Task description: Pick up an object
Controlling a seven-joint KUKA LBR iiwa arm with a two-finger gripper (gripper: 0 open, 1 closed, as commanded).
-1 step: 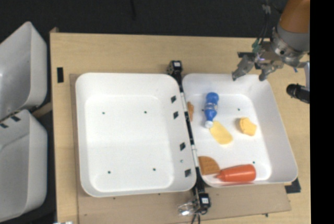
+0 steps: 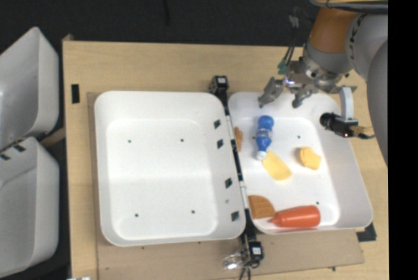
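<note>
1. Your gripper hangs over the far end of the right bin, its two fingers spread wide apart with nothing between them.
2. Nearest below it lies the blue bottle, on its side on the bin floor, its white cap end pointing toward the near edge.
3. Just beyond that cap sits a yellow lump, very close to or touching it; a second small yellow piece lies apart to the right.
4. Along the near wall rest a red-orange tube and a brown wedge, side by side.
5. Judge the bottle as light, stiff plastic, round and probably slick, so it may roll or squirt out of a loose pinch.
6. Take it across the middle of the blue body, fingers straddling its width, clear of the yellow lump.
7. The left bin needs no attention.
</note>
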